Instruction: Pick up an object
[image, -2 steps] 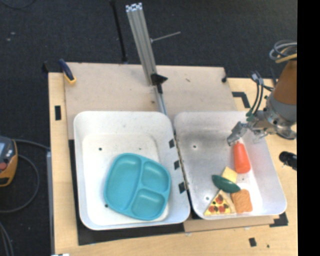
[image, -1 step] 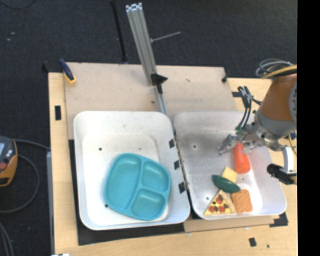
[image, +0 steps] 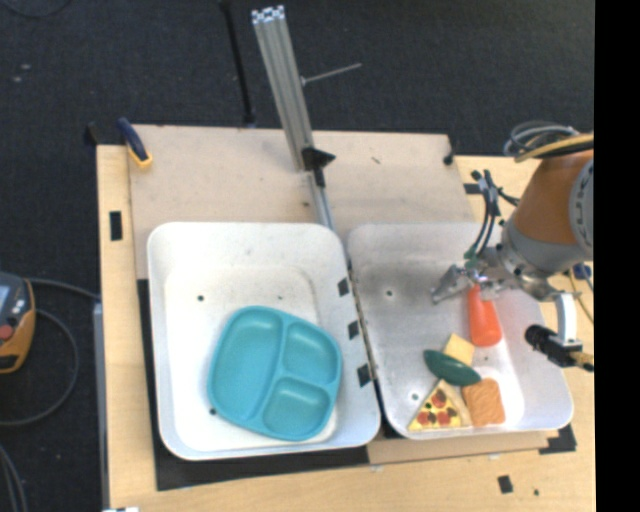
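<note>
While we go from left to right, we first meet the left bin (image: 170, 250) w/ a teal divided plate (image: 275, 372), then the right bin (image: 400, 260). Here the pincer (image: 478, 288) hangs directly over the top end of the orange carrot (image: 484, 321). Its long axis runs away from the pincer, approx. toward the front edge. Whether the pincer is apart or together, we cannot tell. Other toy foods (image: 455, 385) lie just below.

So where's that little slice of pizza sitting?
The pizza slice lies at the near edge of the right bin, beside the orange bread-like piece and just below the dark green item.
</note>
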